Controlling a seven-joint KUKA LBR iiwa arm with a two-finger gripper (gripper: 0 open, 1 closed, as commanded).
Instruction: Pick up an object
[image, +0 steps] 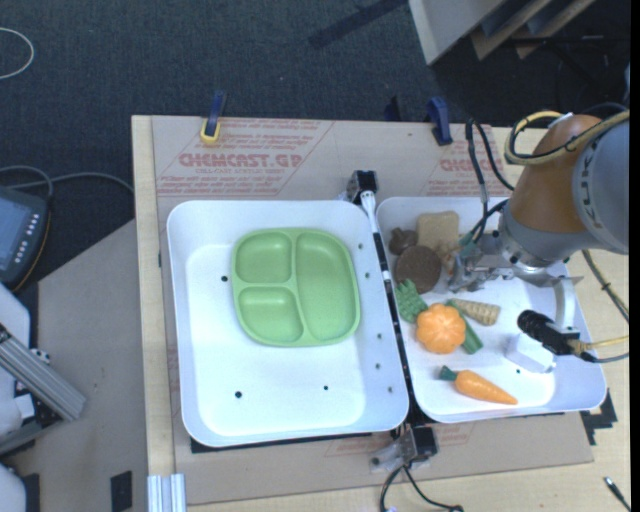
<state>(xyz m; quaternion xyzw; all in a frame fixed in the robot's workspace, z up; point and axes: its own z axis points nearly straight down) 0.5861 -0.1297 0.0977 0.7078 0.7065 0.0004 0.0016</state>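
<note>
Arm is over the right bin (580, 395), gripper (478, 272) down near the bin's upper middle, beside the brown round piece (418, 268) and just above the corn-like piece (476, 311). Can't tell gripper state from here, wrist housing hides the tip. No obj visibly held. Candidates all in right bin: orange pumpkin-like toy (441, 329), carrot (481, 386), tan block (437, 229). Left bin (200, 380) has just the green divided plate (296, 286). Imo best approach: pick one target w/ clearance, the carrot lies apart from the cluster; center over it, come straight down, close across the narrow axis, lift vertically so neighbours aren't dragged.
</note>
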